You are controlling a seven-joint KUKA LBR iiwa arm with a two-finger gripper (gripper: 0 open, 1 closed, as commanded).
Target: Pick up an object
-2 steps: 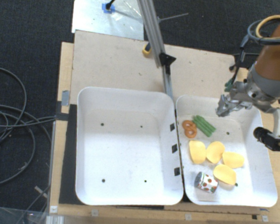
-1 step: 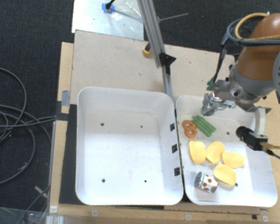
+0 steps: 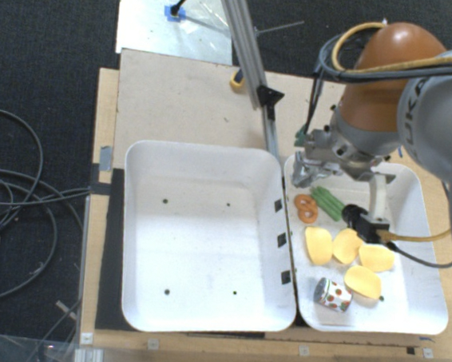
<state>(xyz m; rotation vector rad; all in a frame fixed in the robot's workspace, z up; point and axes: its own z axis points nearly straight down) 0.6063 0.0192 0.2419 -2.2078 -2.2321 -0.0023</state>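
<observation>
So the arm comes in from the right and its orange band covers a good chunk of the right bin's back end, plus the arm runs off the frame edge. The gripper sits low over the back left corner of that bin, and honestly I can't tell its state from this angle, it's just a grey metal blob. Nothing visibly in it.

The stuff to pick is all in the right bin: an orange ring just in front of the gripper, a green piece beside the ring, partly tucked under the wrist hardware. Further forward, four yellow pieces clustered together, and a small can lying near the front, well apart from the gripper.
</observation>
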